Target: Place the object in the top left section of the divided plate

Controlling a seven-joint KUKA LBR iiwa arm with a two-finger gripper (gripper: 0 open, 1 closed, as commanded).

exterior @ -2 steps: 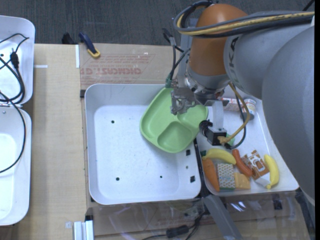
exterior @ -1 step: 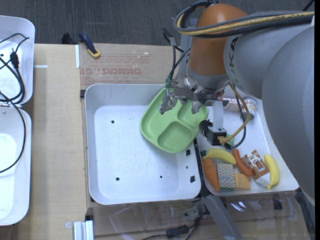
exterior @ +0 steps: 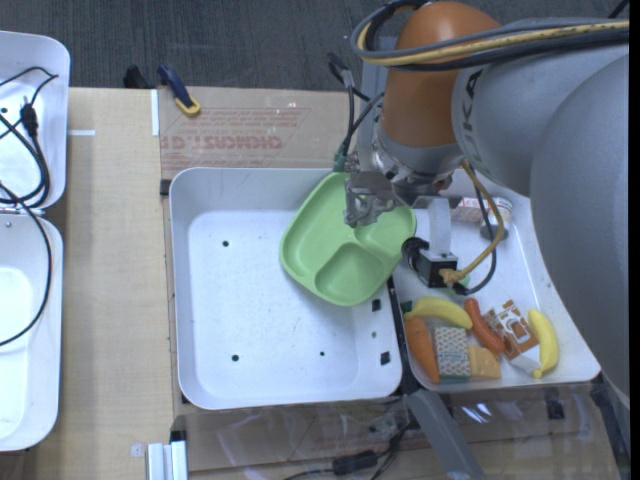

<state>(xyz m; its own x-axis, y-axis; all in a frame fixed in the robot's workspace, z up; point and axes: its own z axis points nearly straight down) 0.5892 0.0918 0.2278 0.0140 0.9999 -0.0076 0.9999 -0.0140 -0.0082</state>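
Observation:
The green divided plate (exterior: 335, 243) lies at the right side of the left bin (exterior: 240, 298), its right part reaching over the wall between the two bins. My gripper (exterior: 363, 208) hangs over the plate's upper right part, close above or touching its surface; the wrist hides the plate's far corner. In the right bin lie toy foods: a yellow banana (exterior: 441, 311), an orange carrot (exterior: 422, 350), a second banana (exterior: 544, 343), a small red-orange piece (exterior: 484, 329) and a tan block (exterior: 452, 352).
The right bin (exterior: 530, 268) is largely covered by the arm. A black camera unit with cable (exterior: 436, 265) hangs beside the wrist. A cardboard sheet (exterior: 250, 138) lies behind the bins, with a blue and yellow clamp (exterior: 178, 92) on it. White trays with black cables (exterior: 25, 148) stand at far left.

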